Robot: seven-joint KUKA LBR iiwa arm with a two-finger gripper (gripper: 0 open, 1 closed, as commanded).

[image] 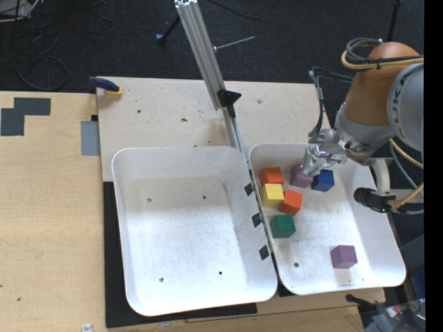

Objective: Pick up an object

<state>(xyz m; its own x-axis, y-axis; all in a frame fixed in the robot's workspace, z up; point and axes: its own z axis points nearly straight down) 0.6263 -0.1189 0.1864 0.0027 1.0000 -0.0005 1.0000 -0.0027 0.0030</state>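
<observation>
Gripper (315, 166) sat low over purple cube (300, 177), beside blue cube (323, 180); finger state unclear. Approach step; next needed closing, lifting.

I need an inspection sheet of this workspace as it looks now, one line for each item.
Surface: pale bench bearing left bin and right bin side by side.
Job's things: in the right bin, orange block, yellow block, red-orange block, green block, blue block, purple block and another purple block near the front.
Clutter: blue and yellow clamp at the bench's far edge.
Grippers: gripper low over the blue and purple blocks; finger state unclear.
Cables: loops on the dark floor.
Surroundings: slanted metal bar.
</observation>
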